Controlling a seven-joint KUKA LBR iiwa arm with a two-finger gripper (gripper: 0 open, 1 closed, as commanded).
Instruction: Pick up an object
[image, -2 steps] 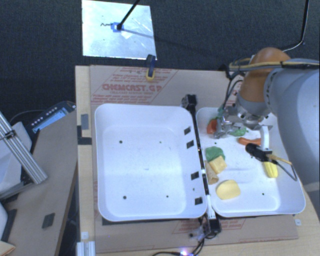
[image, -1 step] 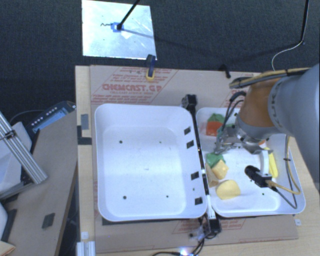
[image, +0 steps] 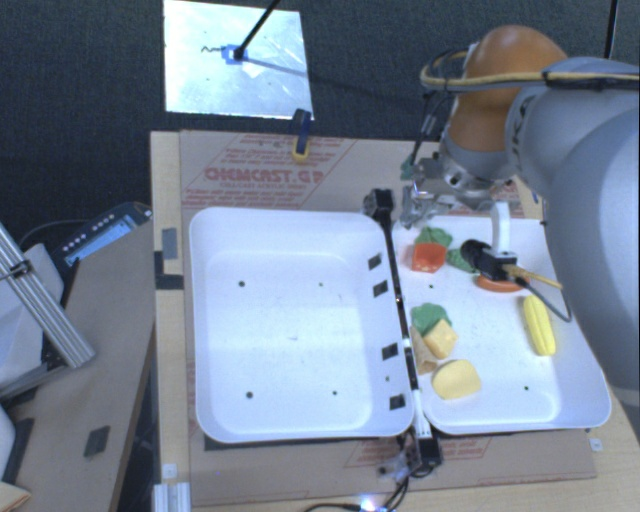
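Right bin (image: 585, 405): we count a red piece (image: 428, 257), green pieces, yellow blocks (image: 455, 379), a corn cob (image: 538, 324). Claw (image: 420, 205) hangs at the bin's far rim, above the red piece; grip state we cannot tell. Step: approach. Next: descend squarely.

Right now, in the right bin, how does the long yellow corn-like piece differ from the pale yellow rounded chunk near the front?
The long yellow corn-like piece is slim and elongated; the pale yellow rounded chunk is squat and blocky. The corn-like piece is a brighter yellow; the chunk is paler. The corn-like piece lies alone by the bin's right side; the chunk sits close to other small pieces near the divider. Both rest in the right white bin.
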